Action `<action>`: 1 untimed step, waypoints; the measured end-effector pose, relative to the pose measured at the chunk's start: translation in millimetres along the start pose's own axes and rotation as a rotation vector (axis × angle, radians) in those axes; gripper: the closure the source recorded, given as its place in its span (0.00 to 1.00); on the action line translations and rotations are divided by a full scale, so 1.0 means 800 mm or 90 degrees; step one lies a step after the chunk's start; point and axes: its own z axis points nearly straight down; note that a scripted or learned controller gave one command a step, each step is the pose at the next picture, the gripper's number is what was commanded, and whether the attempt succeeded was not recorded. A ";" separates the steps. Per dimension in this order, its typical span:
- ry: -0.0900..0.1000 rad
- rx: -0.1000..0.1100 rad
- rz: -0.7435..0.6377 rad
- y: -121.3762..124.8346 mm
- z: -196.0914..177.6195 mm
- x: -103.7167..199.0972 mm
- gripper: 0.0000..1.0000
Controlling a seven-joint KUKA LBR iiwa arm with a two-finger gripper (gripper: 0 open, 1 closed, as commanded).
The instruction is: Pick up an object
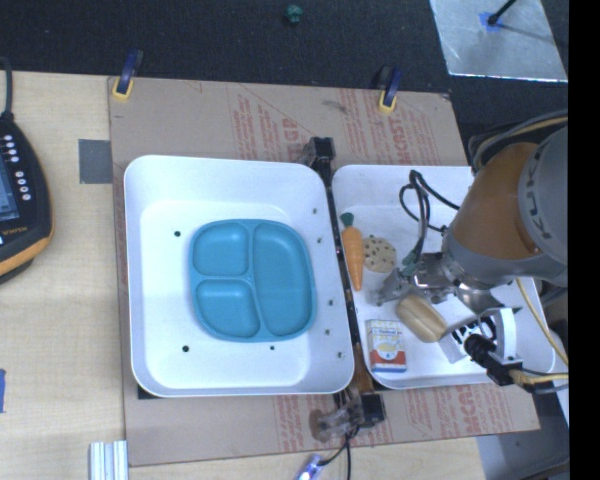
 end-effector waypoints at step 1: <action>0.001 0.000 0.002 0.040 0.000 0.002 0.00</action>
